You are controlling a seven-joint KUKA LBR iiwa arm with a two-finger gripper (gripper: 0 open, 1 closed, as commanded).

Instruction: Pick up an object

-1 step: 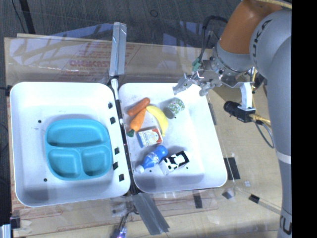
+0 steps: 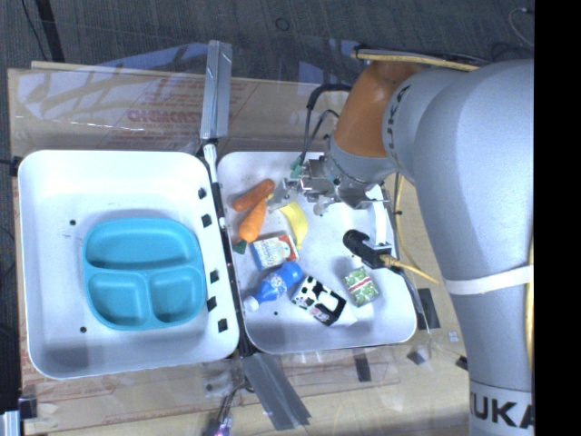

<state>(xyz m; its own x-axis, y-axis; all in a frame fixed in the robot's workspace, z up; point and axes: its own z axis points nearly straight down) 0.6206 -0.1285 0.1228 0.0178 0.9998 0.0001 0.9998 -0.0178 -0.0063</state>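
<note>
bins 2 [image 2: 45, 243] | tray 1 [image 2: 143, 272] | carrots 2 [image 2: 253, 194] | banana 1 [image 2: 294, 222]

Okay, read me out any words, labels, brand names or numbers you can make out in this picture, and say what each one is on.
"UKA", cut off at the frame edge: on the grey arm.
Faint reddish print on the bench: too blurred to read.
Labels on the small cartons in the right bin: too small to read.

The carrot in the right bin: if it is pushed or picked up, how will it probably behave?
The carrot looks like stiff toy plastic, so probably light and rigid. Its tapered round body may roll or slip from a pinch. It lies against a sausage, which would likely shift too.
</note>
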